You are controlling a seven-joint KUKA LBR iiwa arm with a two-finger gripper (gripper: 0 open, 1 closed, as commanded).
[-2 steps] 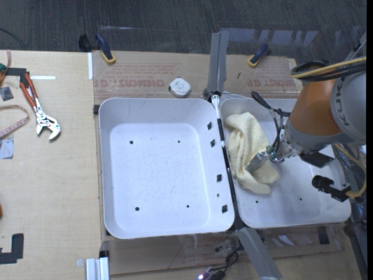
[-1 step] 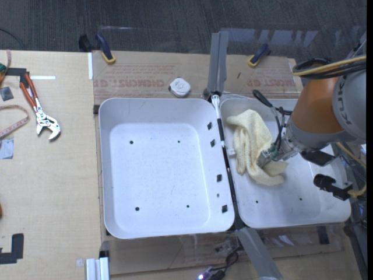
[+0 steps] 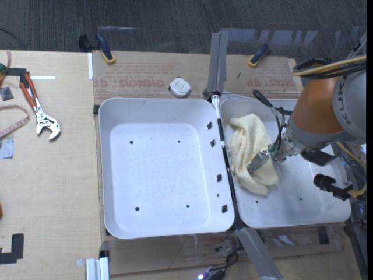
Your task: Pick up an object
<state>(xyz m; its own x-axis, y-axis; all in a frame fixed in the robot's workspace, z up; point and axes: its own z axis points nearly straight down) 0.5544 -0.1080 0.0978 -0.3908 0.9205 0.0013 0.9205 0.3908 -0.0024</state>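
A crumpled pale yellow cloth (image 3: 249,150) lies in the right bin (image 3: 303,209), against its left wall. My gripper (image 3: 258,160) reaches in from the right and is down on the cloth's right side, its tip pressed into the folds. The grey arm with its orange band (image 3: 317,107) rises above it at the bin's right. The cloth rests on the bin floor.
The left bin (image 3: 116,156) sits beside the right one, a divider rail between them. A small round white object (image 3: 180,87) lies on the cardboard behind the left bin. Pliers (image 3: 38,109) rest on the bench at far left. Clamps hold the cardboard's back edge.
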